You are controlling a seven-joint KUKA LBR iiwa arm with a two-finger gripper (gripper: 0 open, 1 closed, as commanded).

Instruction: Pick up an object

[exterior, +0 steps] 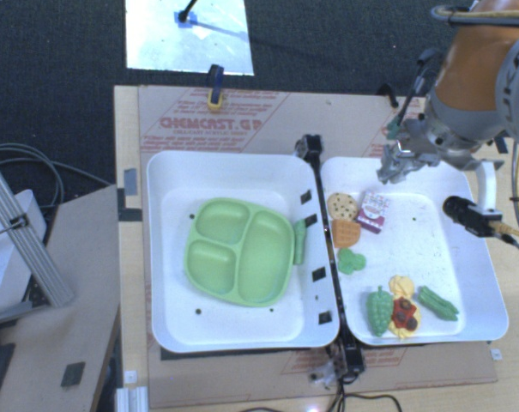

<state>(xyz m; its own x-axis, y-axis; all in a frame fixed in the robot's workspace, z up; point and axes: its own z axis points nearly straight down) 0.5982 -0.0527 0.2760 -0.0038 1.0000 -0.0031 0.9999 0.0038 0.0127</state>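
White bins sit side by side on the counter: the left bin carries a green divided plate; the right bin has toy foods, including a cookie. Above its far edge hangs the gripper, finger state unclear.

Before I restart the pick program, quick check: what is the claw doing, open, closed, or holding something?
Claw: above the right bin's far edge, close to the small red and white packet; whether it is open or closed cannot be told, and nothing is seen in it.
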